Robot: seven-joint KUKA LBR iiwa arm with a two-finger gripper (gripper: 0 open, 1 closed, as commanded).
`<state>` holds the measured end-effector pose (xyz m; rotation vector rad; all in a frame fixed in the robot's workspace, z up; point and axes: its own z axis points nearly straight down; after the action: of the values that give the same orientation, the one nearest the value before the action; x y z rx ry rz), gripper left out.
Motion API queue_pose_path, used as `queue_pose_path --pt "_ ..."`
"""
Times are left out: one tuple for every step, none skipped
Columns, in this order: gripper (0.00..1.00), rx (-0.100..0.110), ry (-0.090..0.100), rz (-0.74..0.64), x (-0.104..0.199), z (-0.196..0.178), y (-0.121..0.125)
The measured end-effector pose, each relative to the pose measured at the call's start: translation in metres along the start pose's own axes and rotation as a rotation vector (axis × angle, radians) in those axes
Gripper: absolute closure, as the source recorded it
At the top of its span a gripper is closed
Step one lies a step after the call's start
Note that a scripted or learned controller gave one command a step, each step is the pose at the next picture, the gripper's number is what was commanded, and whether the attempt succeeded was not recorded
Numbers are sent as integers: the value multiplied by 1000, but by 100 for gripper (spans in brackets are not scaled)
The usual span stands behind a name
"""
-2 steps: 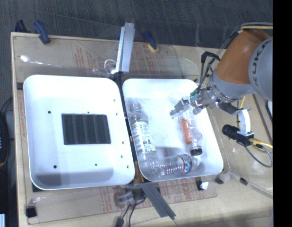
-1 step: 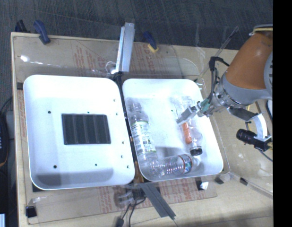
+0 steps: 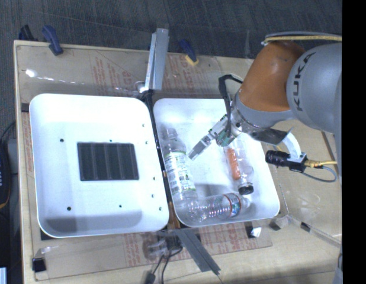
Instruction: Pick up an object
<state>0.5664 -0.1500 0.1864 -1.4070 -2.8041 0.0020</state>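
The right bin holds three bottles. A clear bottle with a white and green label lies along its left wall. Another clear bottle lies crumpled along the front wall. A small bottle with orange contents and a black cap lies at the right. My gripper hangs over the middle of this bin, slanting down to the left. It sits between the labelled bottle and the orange one, with nothing seen in its grasp.
The left bin holds a dark ribbed rectangular block. A grey metal bar stands behind the seam between the bins. Blue clamps grip the bench's back edge. A black cable plug sticks out right of the arm.
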Motion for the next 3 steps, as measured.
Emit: queue_pose_path --pt "0 -3 -5 66 -45 -12 -16" --pt "0 -1 -2 81 -42 -16 -43" --pt "0 -4 -5 52 -45 -16 -40"
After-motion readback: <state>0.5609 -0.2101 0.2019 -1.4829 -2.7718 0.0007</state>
